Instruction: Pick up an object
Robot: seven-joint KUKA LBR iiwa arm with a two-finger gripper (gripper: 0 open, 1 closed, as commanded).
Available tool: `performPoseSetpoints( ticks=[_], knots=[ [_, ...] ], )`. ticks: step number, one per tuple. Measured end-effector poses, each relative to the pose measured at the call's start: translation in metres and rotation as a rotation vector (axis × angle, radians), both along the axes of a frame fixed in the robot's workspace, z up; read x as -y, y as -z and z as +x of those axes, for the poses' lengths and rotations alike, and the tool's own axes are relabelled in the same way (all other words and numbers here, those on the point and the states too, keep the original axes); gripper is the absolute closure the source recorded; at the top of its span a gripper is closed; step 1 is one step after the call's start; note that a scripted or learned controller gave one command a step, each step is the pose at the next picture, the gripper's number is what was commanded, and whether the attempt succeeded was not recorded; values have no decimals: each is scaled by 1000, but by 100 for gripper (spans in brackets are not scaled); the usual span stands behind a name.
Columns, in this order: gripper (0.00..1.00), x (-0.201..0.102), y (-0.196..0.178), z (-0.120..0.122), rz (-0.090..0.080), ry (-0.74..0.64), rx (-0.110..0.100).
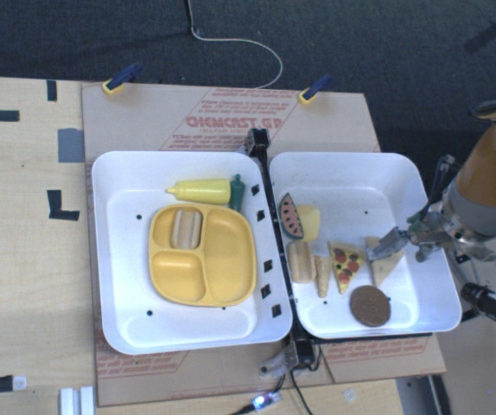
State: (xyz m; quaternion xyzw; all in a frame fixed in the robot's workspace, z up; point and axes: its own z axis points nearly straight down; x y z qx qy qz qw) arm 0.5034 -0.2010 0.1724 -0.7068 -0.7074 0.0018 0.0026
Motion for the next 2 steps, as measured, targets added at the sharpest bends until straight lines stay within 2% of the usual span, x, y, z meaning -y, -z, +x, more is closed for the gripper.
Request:
performPoseSetpoints(
  ticks=[1, 2],
  knots=[
    [0, -5, 60, 7, 0, -1, 0],
    [0, -3, 84, 9, -5, 2, 9]
  ],
)
